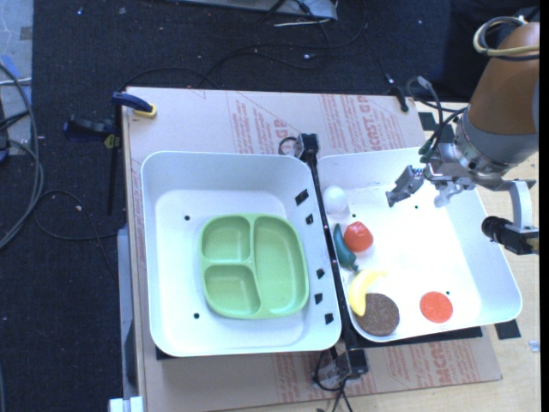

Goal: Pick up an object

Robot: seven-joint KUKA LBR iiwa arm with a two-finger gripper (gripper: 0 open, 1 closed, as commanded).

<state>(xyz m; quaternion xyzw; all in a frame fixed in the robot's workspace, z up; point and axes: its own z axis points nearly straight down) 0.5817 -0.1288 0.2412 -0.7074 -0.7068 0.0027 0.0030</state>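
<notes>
So the gripper point(424, 184) hangs over the far part of the right bin point(480, 260), fingers spread apart with nothing between them. All the graspable stuff sits along that bin's left and near side: a white egg-shaped thing point(334, 200) furthest back, then a red tomato point(358, 237) touching a teal piece point(344, 247), a yellow banana point(364, 288) up against a brown round cookie point(379, 312), and an orange-red disc point(437, 306) off by itself to the right. The left bin point(171, 196) has a green divided tray point(254, 265) in it.
</notes>
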